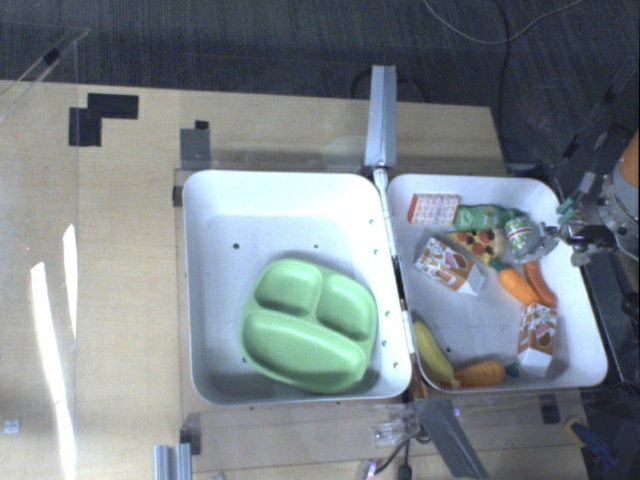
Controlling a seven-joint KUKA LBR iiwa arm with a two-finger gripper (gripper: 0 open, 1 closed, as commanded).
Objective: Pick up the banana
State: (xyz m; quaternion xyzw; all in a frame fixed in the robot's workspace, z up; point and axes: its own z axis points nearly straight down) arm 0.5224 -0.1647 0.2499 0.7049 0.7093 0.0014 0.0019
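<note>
2 white bins side by side on a wood bench (120,268). Left bin (215,268) has a green divided tray (310,323), 3 compartments, lying tilted toward the lower middle of the bin. Right bin (590,353) is cluttered. Banana (430,353) lies at the lower left corner of the right bin, against the left wall, yellow, curved, running down toward the front edge. An orange carrot-like piece (480,373) sits just beside its lower end, touching or nearly so. More toys further up: small carton with red print (433,209) near the top, a patterned carton (447,264) below it, a carrot (518,286) mid right, another carton (538,333) lower right, a green can-like item (518,234) at upper right. Gripper (575,233) at the right edge of the right bin, above the rim, well apart from the banana. Fingers blurred and small, cannot tell how wide they stand, nothing seen between them. Dark carpet (250,18) behind the bench, with a cable (480,18)
</note>
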